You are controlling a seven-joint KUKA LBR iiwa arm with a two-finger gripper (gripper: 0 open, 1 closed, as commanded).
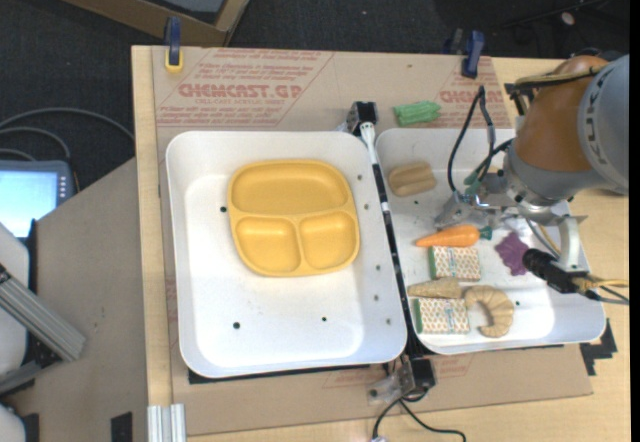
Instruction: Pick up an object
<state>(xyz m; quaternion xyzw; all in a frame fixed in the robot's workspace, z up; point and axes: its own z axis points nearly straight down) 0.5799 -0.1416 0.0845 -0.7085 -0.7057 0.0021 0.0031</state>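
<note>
Hovering our tool (487,213), finger state unclear, beside the carrot (447,236), we judge it light, stiff, best gripped mid-body.

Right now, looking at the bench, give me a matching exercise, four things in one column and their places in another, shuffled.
Things:
1. yellow tray
2. carrot
3. croissant
4. green block

Places:
A. on the bench behind the right bin
B. front of the right bin
C. in the left bin
D. middle of the right bin, beside the gripper

Pairs: 1-C, 2-D, 3-B, 4-A
</note>
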